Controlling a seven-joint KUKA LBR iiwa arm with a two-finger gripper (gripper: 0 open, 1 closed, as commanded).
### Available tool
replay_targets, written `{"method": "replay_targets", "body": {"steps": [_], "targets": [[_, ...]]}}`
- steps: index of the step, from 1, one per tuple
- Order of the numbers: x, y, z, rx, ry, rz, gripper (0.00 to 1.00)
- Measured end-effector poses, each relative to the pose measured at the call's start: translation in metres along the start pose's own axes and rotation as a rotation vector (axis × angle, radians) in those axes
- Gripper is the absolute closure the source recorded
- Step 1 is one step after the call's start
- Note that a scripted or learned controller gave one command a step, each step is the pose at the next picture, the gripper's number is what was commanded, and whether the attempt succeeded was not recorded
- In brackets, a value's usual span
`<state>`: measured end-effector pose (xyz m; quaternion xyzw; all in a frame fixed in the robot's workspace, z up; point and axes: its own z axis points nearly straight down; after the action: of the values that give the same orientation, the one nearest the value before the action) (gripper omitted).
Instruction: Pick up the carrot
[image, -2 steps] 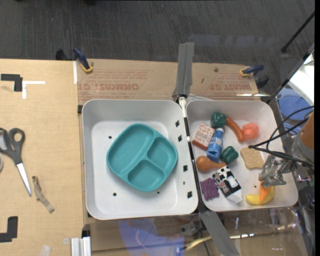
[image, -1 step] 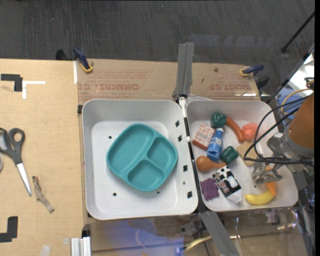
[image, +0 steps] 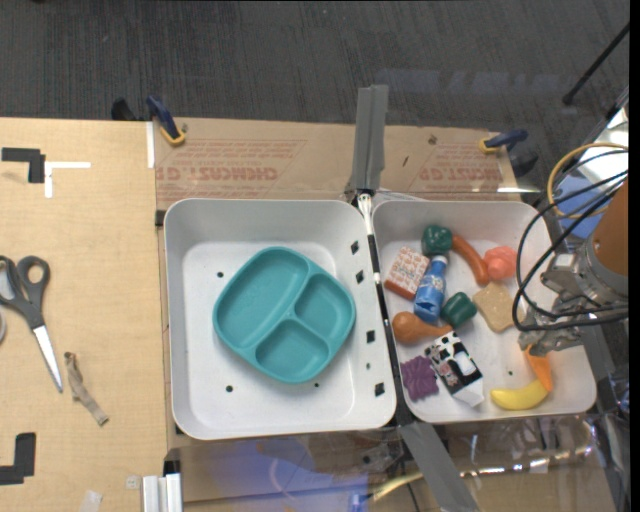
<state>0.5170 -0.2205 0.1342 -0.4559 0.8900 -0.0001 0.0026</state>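
Teal divided plate (image: 285, 314) in left bin (image: 185, 330); scissors (image: 30, 310) on cardboard.

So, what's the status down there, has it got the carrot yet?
Gripper low at right bin's right edge. Carrot lies free near far wall, apart from gripper. Blue bottle and pink toy crowd it.

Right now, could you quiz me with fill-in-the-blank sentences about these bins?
The teal divided plastic plate lies in the ____ bin. The yellow toy banana lies in the ____ bin. The orange toy carrot lies just above the ____. The grey metal scissors lie on the ____ outside the bins.

Missing: left; right; banana; cardboard
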Motion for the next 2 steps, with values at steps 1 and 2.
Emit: {"method": "replay_targets", "body": {"steps": [1,2], "targets": [[0.019,0.027,0.013,-0.003,0.001,-0.13,1.0],[-0.014,0.057,-0.053,-0.004,-0.001,-0.671,1.0]]}}
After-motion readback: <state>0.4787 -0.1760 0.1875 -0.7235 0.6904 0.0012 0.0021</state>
